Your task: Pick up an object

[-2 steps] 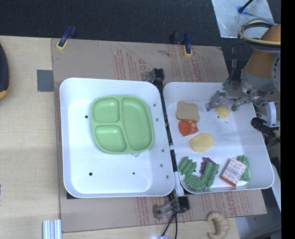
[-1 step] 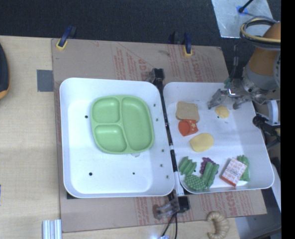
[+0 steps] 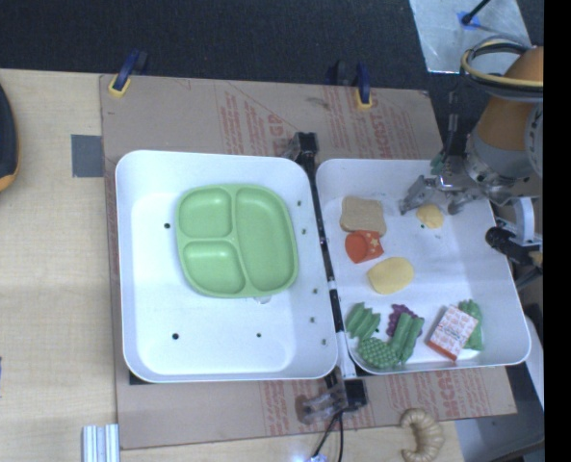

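small pale yellow piece beneath pincer

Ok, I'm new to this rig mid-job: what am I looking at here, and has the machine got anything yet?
One camera looks down at a slant on two white bins. The grey arm with the orange band reaches in from the right, and its claw hangs low over the right bin, beside a small yellow piece. Nothing shows between its fingers. That bin also holds toy food: a bread slice, a red piece, a yellow potato shape, green vegetables and a small packet. The left bin holds a green divided plate.
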Available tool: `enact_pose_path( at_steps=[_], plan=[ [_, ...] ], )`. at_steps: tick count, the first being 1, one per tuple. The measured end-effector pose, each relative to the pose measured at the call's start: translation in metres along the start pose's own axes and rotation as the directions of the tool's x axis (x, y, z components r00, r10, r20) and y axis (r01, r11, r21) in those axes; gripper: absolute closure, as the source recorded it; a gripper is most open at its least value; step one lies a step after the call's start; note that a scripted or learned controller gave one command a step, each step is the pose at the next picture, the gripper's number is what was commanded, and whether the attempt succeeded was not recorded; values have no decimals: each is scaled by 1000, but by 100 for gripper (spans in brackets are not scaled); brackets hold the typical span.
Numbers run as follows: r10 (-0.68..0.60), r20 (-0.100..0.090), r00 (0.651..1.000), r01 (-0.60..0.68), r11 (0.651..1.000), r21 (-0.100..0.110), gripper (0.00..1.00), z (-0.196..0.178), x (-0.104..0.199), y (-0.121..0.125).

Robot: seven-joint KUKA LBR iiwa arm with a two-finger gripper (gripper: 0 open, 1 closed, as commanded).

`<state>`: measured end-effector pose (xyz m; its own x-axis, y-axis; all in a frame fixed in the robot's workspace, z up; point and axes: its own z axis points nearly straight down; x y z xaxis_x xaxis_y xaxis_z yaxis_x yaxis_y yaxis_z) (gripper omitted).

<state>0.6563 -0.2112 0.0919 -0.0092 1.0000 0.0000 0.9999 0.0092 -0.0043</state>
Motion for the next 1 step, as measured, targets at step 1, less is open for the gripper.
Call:
enact_pose_path(
  at_steps=[1],
  plan=[
    [0,0,1000,0,1000,0,0,0,0,0]
  ],
)
